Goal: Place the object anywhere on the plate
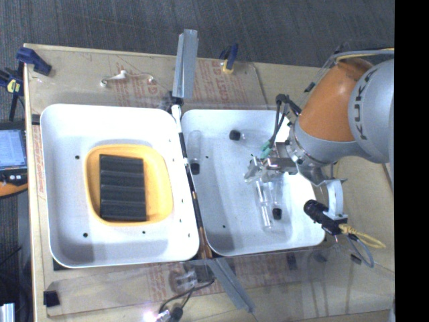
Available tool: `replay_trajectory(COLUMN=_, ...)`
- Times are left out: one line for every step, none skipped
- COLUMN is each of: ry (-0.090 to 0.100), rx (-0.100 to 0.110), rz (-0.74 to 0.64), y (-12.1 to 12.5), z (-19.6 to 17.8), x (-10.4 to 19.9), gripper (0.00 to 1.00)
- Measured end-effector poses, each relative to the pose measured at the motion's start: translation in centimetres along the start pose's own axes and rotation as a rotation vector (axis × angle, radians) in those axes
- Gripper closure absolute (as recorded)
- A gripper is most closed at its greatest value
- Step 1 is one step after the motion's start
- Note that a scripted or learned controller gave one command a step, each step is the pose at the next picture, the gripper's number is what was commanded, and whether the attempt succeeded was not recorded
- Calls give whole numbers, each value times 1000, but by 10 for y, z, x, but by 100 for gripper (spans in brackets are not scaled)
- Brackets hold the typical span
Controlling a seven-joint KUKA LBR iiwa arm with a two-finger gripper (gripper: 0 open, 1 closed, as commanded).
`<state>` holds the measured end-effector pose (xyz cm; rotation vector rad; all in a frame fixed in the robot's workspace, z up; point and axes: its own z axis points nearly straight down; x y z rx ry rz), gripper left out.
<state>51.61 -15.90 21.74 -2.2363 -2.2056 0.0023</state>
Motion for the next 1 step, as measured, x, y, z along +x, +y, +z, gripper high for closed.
replay_trajectory(ry=0, rx=0, rz=0, y=0, z=0, x=0, gripper=0)
